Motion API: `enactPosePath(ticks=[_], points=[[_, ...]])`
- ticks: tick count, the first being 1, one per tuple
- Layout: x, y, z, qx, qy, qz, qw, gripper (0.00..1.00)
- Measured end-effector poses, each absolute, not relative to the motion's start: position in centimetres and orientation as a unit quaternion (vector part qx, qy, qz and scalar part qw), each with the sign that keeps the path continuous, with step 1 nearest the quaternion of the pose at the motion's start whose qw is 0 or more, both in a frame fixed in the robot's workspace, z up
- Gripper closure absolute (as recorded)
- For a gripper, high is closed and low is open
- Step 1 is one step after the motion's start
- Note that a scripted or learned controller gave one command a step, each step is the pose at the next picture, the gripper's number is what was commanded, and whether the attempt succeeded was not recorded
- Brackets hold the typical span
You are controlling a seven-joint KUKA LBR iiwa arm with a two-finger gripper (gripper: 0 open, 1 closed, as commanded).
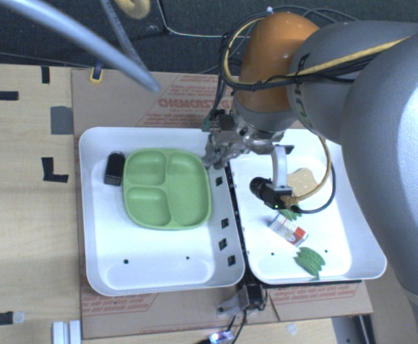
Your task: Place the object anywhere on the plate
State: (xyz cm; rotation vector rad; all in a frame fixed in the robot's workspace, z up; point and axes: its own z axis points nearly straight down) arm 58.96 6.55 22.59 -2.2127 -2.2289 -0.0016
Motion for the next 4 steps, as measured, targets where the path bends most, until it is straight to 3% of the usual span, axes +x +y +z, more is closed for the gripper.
enactPosePath(ticks=[1, 3, 4], points=[[57.94, 11.74, 21.33, -0.705, -0.709, 0.0012, 0.002, 1.00], [57.08, 11.36, 22.29, -0.706, -0.708, 0.0008, 0.001, 1.00], [57.09, 11.35, 22.24, -0.706, -0.708, 0.0010, 0.001, 0.00]])
